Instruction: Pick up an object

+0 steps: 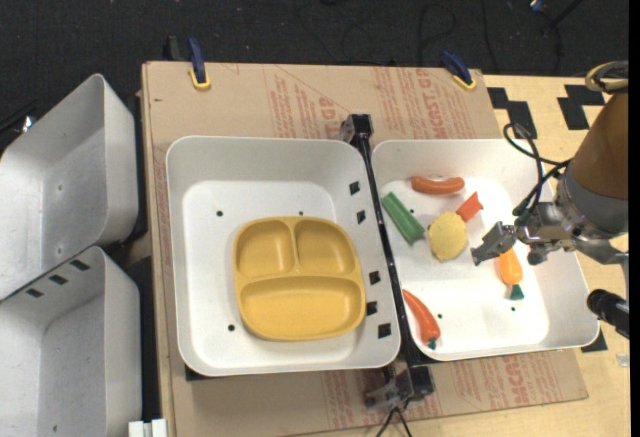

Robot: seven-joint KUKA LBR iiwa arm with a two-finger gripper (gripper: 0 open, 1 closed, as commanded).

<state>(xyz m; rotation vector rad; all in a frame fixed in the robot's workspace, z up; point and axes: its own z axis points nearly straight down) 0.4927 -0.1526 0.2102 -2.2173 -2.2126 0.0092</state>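
Observation:
The right bin holds several toy foods. A red sausage lies at the back, with a green block to its left. A yellow lemon sits in the middle, and a small orange piece lies just behind it. My gripper hangs low over the bin, just right of the lemon. An orange carrot with a teal tip lies directly beneath and beside it. A red-orange pepper rests near the front left wall.
The left bin carries a yellow divided plate. A black divider runs between the bins. Grey tubs stand off the bench at the left. Cables trail from the arm at the right.

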